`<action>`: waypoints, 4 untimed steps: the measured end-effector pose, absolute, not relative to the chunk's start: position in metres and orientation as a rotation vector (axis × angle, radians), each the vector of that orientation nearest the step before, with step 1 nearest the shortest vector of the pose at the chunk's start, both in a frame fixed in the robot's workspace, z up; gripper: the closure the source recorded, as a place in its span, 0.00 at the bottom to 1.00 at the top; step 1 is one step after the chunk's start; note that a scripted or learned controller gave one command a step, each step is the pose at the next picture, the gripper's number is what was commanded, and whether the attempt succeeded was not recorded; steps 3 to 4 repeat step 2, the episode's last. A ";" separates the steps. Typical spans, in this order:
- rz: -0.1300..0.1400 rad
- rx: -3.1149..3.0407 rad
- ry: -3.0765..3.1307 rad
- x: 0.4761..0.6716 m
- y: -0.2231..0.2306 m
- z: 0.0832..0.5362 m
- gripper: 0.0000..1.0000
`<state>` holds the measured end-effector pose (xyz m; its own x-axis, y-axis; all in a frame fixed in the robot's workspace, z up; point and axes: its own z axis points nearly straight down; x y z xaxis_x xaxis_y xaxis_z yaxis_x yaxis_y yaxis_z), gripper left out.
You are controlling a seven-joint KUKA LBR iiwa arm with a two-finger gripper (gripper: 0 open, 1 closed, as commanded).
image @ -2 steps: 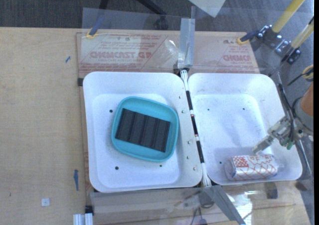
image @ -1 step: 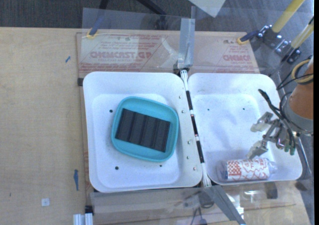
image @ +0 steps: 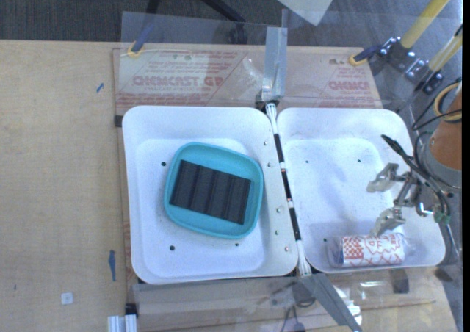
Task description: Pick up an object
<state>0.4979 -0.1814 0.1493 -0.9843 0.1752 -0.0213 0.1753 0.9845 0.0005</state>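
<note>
Gripper [image: 388, 195] hangs spread open (nothing between the fingers), red-patterned roll [image: 371, 249] lying just below it.

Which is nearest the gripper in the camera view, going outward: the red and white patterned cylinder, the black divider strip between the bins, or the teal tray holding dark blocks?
From the gripper:
1. Red and white patterned cylinder, just below it, in the right bin.
2. Black divider strip, at the seam between bins.
3. Teal tray holding dark blocks, in the left bin.
</note>
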 end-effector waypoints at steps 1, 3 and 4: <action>-0.002 1.123 2.929 0.516 -0.225 0.191 0.00; -0.002 0.839 3.022 0.511 -0.224 0.238 0.00; -0.002 0.839 3.022 0.511 -0.224 0.238 0.00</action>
